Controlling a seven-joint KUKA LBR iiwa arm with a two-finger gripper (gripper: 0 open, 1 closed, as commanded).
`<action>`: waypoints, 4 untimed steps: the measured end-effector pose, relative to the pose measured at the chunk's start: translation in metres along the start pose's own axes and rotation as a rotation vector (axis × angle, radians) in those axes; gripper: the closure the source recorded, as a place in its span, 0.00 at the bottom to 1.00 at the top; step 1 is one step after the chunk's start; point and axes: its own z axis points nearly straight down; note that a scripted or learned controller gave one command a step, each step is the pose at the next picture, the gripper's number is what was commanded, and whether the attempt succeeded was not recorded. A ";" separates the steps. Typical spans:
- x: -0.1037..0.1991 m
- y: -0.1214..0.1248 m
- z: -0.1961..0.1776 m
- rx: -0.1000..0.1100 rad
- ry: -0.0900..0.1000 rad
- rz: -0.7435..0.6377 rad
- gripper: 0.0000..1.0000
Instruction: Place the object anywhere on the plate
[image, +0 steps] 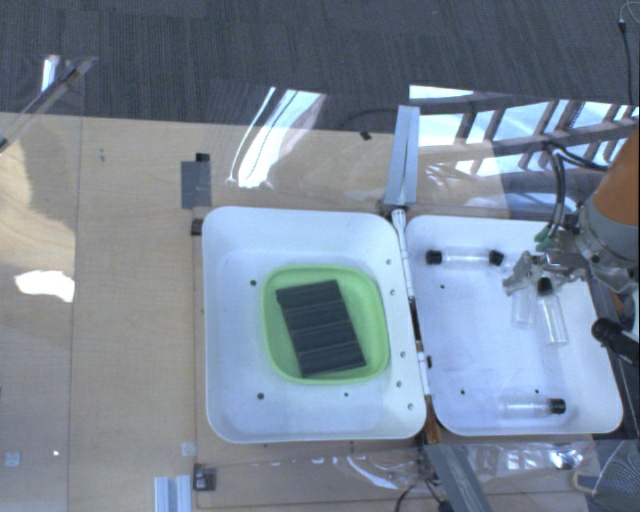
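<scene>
One green plate (324, 326) in the left bin (228, 300) carries one dark ribbed block (319, 327). The gripper (533, 300) hangs over the right bin (470, 330) – two clear fingers parted, nothing between – near two tubes (462, 258)

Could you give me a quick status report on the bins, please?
Tool over right bin, among clear tubes. Dark ridged block already on green plate. Nothing in the way.

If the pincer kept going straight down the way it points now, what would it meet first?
Probably a clear tube lying on the right bin floor just under the pincer; depth is hard to judge from this slanted view.
</scene>
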 end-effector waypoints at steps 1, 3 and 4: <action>0.089 -0.014 0.010 0.003 0.001 -0.170 1.00; 0.254 -0.019 0.008 0.006 0.003 -0.310 1.00; 0.254 -0.019 0.007 0.005 0.003 -0.309 0.00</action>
